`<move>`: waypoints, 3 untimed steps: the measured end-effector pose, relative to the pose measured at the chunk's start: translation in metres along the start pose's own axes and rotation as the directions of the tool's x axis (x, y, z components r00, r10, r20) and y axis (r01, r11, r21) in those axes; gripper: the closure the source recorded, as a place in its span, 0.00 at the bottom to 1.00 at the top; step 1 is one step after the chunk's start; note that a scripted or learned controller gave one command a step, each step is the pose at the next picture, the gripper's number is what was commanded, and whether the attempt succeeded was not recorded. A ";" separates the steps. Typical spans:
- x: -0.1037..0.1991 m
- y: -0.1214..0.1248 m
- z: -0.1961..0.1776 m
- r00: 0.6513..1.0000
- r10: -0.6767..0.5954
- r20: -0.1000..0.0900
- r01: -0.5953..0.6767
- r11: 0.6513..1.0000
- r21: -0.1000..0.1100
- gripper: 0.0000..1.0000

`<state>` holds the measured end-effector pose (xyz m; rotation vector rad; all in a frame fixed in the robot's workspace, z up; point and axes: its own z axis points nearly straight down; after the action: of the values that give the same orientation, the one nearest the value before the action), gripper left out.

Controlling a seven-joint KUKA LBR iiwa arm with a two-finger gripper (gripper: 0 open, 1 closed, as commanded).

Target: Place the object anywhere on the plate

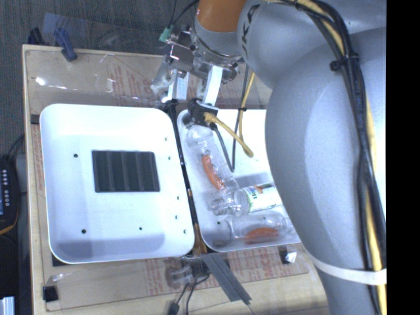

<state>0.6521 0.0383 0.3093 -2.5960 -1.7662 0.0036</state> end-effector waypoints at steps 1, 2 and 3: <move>0.022 -0.005 -0.079 0.987 0.161 0.001 -0.161 0.987 0.001 0.00; 0.093 -0.037 0.037 0.988 0.151 0.005 -0.151 0.988 0.005 0.00; 0.130 -0.144 0.082 1.000 0.015 0.004 -0.015 1.000 0.004 0.00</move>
<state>0.5662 0.2124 0.2280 -2.6086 -1.7464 0.0122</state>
